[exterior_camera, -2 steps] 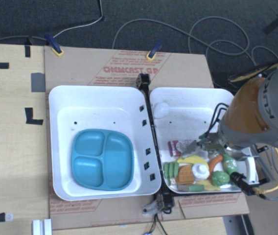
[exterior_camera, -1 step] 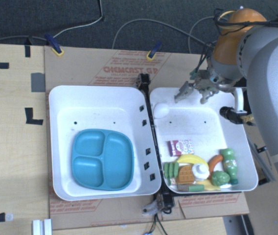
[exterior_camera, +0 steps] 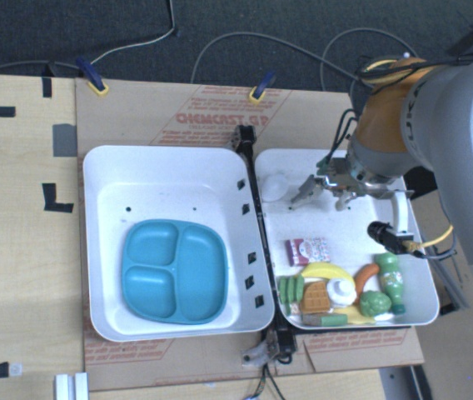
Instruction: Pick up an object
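Observation:
My gripper (exterior_camera: pixel 323 196) hovers over the upper part of the right bin (exterior_camera: pixel 274 163), its fingers (exterior_camera: pixel 304 193) spread open with nothing between them. Toy food lies clustered at the bin's near end, below the gripper: a pink and white carton (exterior_camera: pixel 306 250), a yellow banana (exterior_camera: pixel 326 271), a fried egg (exterior_camera: pixel 341 290), green pieces (exterior_camera: pixel 291 289), a brown waffle (exterior_camera: pixel 313 297), an orange carrot (exterior_camera: pixel 366 274), a green bottle (exterior_camera: pixel 390 277) and a broccoli (exterior_camera: pixel 375 304). The carton is the nearest to the gripper and lies apart from it.
The left bin (exterior_camera: pixel 103 182) holds a blue divided plate (exterior_camera: pixel 176 271). A black divider (exterior_camera: pixel 253 215) runs between the bins. The arm's orange band (exterior_camera: pixel 386 115) and grey body hang over the right bin's far right corner. Cables trail across the dark floor behind the bench.

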You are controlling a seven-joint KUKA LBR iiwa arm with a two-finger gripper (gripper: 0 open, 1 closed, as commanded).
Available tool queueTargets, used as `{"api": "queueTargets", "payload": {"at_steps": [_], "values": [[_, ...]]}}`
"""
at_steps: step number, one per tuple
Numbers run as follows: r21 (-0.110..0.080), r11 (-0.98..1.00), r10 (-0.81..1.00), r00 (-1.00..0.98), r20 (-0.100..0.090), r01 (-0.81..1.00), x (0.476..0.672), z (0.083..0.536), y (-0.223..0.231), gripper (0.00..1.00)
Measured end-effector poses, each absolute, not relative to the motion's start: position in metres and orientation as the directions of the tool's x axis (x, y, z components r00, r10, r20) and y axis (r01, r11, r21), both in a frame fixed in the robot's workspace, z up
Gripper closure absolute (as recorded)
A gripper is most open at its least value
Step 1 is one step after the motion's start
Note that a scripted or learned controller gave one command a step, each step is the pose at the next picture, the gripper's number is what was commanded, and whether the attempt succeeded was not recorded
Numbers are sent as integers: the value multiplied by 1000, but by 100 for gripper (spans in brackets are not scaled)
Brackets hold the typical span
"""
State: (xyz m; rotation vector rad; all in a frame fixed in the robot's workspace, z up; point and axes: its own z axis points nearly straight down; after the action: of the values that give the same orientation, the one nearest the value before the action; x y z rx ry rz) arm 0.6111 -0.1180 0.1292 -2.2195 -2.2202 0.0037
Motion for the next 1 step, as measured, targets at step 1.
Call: {"api": "queueTargets", "payload": {"at_steps": [1], "values": [[1, 0, 1000, 0, 0, 1000, 484, 86, -113, 0]]}}
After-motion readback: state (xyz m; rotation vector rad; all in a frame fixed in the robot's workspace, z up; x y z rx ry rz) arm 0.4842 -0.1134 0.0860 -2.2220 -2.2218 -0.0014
